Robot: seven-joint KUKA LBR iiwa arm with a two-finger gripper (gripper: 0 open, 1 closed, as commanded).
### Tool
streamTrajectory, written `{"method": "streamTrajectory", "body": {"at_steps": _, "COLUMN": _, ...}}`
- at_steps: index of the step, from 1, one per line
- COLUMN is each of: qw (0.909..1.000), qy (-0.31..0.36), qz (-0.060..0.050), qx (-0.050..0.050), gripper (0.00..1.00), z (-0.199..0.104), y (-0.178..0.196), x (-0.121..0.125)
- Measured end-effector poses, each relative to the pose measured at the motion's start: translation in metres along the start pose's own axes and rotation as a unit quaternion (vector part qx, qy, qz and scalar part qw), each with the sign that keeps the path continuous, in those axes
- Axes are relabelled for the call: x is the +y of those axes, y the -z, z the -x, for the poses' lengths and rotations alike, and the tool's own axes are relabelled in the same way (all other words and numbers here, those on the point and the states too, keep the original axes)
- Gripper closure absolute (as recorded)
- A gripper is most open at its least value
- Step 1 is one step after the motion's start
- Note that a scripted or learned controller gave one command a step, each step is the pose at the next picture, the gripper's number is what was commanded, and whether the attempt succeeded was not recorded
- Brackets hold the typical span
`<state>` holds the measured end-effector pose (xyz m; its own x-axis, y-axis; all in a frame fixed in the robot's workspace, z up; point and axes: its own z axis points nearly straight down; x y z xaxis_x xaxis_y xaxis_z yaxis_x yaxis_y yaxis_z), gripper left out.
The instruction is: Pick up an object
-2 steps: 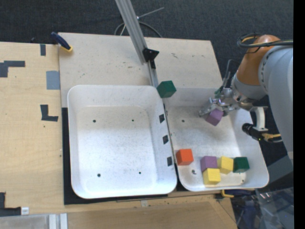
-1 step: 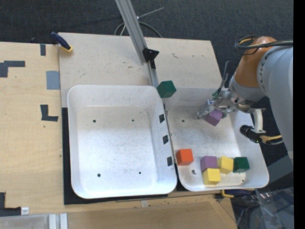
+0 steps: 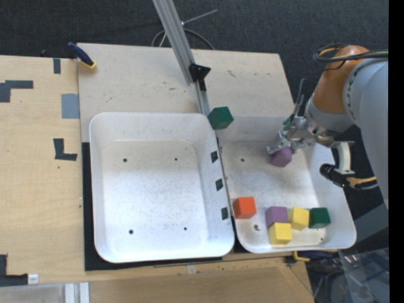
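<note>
We see the gripper (image 3: 282, 145) low over the right bin (image 3: 265, 131), in its far part, close to the right wall. A purple object (image 3: 281, 157) sits directly at the fingertips, touching them, and it seems to be between the two fingers, which are closed on it or nearly so; the opening is small, not wider than the object itself. We cannot tell if the object is lifted from the floor of the bin or rests on it.

In the near part of the same bin we see an orange cube (image 3: 244, 207), a purple cube (image 3: 276, 216), two yellow cubes (image 3: 281, 233) and a dark green cube (image 3: 319, 217), close together in a loose group, well apart from the gripper. A green cube (image 3: 220, 117) stands on the far rim, where the right bin meets the left bin (image 3: 151, 188).
</note>
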<state>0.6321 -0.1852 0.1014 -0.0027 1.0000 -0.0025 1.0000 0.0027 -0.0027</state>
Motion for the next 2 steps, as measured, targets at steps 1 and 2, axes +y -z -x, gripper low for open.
{"method": "streamTrajectory", "body": {"at_steps": 1, "qw": 1.0, "qy": 0.003, "qz": 0.004, "qx": 0.002, "gripper": 1.0, "z": -0.095, "y": -0.007, "x": 0.036}}
{"method": "streamTrajectory", "body": {"at_steps": 2, "qw": 1.0, "qy": 0.002, "qz": 0.004, "qx": 0.002, "gripper": 1.0, "z": -0.161, "y": 0.096, "x": 0.026}}
